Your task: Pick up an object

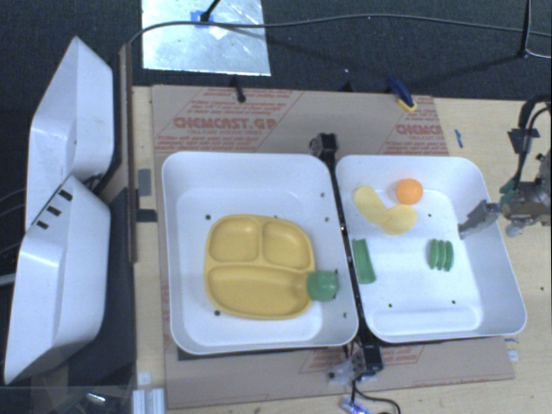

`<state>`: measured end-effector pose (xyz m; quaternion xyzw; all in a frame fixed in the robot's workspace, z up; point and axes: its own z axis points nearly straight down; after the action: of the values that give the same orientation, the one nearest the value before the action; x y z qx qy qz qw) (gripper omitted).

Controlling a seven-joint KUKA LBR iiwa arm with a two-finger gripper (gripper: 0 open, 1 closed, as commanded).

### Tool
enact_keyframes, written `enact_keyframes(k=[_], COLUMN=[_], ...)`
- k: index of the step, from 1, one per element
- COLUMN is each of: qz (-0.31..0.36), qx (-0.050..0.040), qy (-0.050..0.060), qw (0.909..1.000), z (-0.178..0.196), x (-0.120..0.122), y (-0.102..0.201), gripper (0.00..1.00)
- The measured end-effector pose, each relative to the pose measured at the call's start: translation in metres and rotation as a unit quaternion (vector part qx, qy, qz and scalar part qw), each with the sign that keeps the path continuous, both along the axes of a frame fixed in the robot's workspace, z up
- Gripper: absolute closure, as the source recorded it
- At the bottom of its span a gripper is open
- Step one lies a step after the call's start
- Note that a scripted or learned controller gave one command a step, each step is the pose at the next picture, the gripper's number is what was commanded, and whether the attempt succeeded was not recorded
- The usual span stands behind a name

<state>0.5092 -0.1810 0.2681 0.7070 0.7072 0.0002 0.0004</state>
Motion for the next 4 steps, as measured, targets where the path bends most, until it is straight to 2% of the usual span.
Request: enact_keyframes(k=[2,3,4], qz=[0.0,-0.001,0.0], qx=[0.0007,0.0008,-0.0001], qy=[0.003,0.002,0.0], qw=[1.0,1.0,1.0], z=[-0.123,-0.179,-0.166], x=[0.0,-0.009,-0.007], y=[-0.008,-0.014,-0.014], gripper=[0.0,0.0,1.0])
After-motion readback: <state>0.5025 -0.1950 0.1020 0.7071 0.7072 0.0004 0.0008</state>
